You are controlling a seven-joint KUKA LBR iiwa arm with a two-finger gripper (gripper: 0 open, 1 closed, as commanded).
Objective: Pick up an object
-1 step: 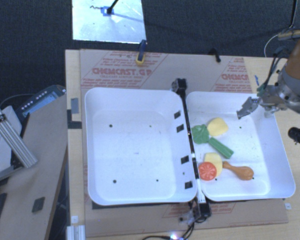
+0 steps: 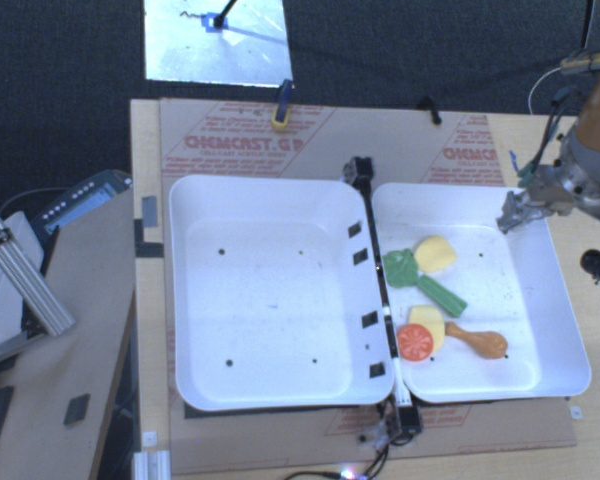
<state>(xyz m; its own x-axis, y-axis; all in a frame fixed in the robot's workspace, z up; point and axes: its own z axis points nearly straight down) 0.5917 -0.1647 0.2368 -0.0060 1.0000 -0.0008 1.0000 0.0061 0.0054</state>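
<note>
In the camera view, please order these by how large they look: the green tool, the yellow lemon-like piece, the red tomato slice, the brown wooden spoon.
1. green tool, the longest.
2. brown wooden spoon.
3. yellow lemon-like piece and red tomato slice: these look alike, so I do not rank them.

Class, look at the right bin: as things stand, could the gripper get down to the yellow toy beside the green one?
Probably yes. The gripper hangs over the right bin near its far corner, and the yellow toy lies uncovered, touching only the green toy at its side.
</note>
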